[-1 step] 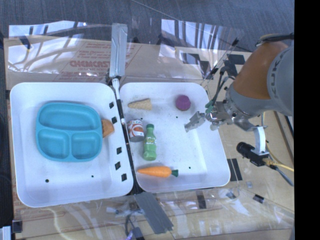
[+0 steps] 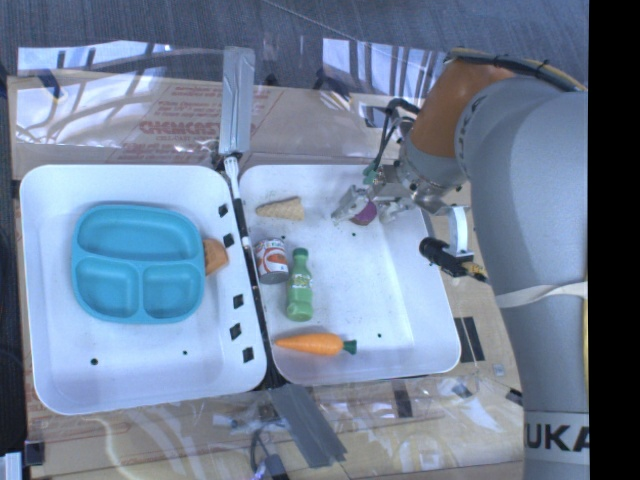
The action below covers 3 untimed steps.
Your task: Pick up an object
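Arm: the grey KUKA arm (image 2: 525, 228) fills the right side, its orange band (image 2: 455, 103) near the top, at about 2 o'clock from the middle of the bench.
Gripper: the gripper (image 2: 362, 206) sits low in the right bin (image 2: 420, 308), toward the bin's 1 o'clock corner.
Gripper state: pinching. A small purple object (image 2: 365, 212) shows between the metal fingers (image 2: 347, 206). What the purple thing is, I can't make out.
Right bin, 11 o'clock: a tan ice-cream cone (image 2: 280, 208) lies on its side, pointing left, well apart from the gripper.
Right bin, 9 o'clock: a small can (image 2: 271, 260) with a red and white label lies against the left wall.
Right bin, centre-left: a green bottle (image 2: 299, 285) lies just beside the can, cap toward 12 o'clock.
Right bin, 7 o'clock: an orange carrot (image 2: 315, 344) with a green top lies flat, tip pointing left, below the bottle and apart from it.
Left bin: the left bin (image 2: 60, 368) holds a blue divided tray (image 2: 138, 262), sitting at about 10 o'clock from the bin's centre.
Left bin, 3 o'clock: a tan, bread-like piece (image 2: 215, 256) touches the tray's right edge, partly tucked under it.
Divider: a row of black clips (image 2: 240, 303) runs down the seam where the two bins meet.
Bench: clear plastic sheeting (image 2: 120, 108) covers the cardboard at 12 o'clock, behind both bins.
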Motion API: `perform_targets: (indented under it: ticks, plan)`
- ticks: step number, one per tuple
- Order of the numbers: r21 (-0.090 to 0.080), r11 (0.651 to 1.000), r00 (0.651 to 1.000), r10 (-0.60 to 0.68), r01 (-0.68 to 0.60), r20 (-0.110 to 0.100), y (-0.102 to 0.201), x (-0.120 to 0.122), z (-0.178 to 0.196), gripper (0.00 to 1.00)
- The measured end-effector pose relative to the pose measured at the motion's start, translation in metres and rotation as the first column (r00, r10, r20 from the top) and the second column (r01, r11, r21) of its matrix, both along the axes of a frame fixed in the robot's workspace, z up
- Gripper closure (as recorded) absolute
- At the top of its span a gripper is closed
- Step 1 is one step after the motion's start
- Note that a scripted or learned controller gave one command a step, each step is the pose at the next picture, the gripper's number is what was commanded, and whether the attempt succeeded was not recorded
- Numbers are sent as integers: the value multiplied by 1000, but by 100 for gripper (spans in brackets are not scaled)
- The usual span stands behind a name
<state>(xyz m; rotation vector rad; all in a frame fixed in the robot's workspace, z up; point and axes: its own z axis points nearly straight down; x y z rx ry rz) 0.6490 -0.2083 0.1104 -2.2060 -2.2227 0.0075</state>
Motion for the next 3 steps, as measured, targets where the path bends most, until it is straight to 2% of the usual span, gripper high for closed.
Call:
perform_targets:
  ticks: [1, 2, 3]
  plan:
    - [-1, 1000, 1000, 6, -6, -4, 0, 1, 14, 100]
    - [-2, 1000, 1000, -6, 6, -20, 54, 0, -24, 100]
    - [-2, 1000, 1000, 3, -3, 3, 121, 4, -20, 100]
